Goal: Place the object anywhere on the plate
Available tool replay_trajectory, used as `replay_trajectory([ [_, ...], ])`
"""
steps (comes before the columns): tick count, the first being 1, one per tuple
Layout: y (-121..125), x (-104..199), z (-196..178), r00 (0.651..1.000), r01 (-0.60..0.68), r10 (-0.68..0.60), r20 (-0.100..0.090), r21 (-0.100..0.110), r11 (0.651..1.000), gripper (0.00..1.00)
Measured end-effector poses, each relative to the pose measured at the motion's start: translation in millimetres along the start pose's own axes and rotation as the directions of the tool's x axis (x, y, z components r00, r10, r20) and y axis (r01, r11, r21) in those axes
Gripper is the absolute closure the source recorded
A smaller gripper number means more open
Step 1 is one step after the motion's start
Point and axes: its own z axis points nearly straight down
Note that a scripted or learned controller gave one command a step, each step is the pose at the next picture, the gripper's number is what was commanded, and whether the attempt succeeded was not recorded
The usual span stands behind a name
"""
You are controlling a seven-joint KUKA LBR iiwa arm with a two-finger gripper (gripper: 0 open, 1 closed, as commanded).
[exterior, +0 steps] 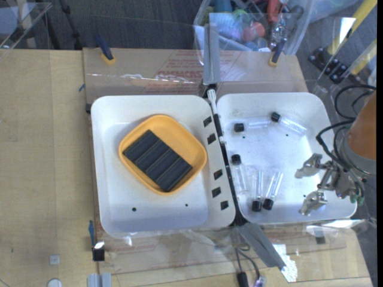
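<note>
Five vials (261, 124), one plate (163, 153), two bins (108, 220)

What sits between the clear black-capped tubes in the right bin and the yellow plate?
The raised divider with black clips, where the two white bins meet, lies between the tubes and the yellow square plate. A dark ridged block already covers the plate's middle.

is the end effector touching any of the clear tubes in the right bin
Apart. The camera view shows the end effector open near the right bin's right edge, with bare white floor between it and the nearest clear tubes.
</note>
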Motion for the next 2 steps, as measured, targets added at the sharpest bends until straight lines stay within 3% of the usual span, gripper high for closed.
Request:
replay_trajectory([
  [1, 0.0, -1.3, -10.0, 1.000, -0.003, 0.003, 0.005, -0.001, 1.000, 1.00],
  [2, -36.9, -7.1, 14.8, 0.995, 0.097, -0.097, 0.000, 0.000, 0.995, 1.00],
])
